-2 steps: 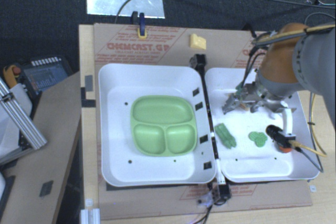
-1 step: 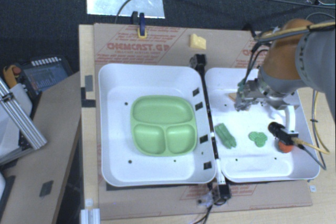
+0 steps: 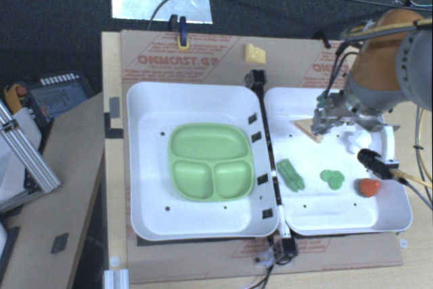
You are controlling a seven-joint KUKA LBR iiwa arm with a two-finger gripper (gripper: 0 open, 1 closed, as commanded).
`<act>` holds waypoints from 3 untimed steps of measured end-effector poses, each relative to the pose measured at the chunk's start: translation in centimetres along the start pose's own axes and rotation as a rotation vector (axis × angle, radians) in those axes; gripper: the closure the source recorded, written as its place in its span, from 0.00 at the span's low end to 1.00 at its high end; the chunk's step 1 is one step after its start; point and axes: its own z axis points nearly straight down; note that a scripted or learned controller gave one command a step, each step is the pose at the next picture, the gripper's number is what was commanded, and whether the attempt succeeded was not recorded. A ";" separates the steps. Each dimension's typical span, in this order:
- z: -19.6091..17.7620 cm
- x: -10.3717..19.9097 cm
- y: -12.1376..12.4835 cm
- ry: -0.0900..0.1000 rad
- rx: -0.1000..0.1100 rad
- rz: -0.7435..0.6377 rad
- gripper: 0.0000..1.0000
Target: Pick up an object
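My tool [image 3: 323, 124] low over the right white bin [image 3: 338, 216] near its far edge, above a thin tan wooden piece [image 3: 306, 130], finger spread I cannot tell, open floor toward the green leafy toy [image 3: 291, 174].

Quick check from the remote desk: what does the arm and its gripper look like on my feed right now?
The arm is rounded and grey, with a broad orange band above the wrist. Thin dark cables run along it toward the gripper, a small, dark grey metallic assembly. I can't read any markings.

Grey arm [image 3: 399, 57] reaching in from the right, orange band above the wrist — bent downward, hand [image 3: 323, 124] low, pointing down-left
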 end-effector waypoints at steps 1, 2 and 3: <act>-6.2 -0.8 0.0 -0.001 -0.003 -0.001 1.00; -7.1 -0.8 0.1 0.000 0.002 -0.003 1.00; -7.8 4.0 -0.9 0.003 0.004 -0.009 1.00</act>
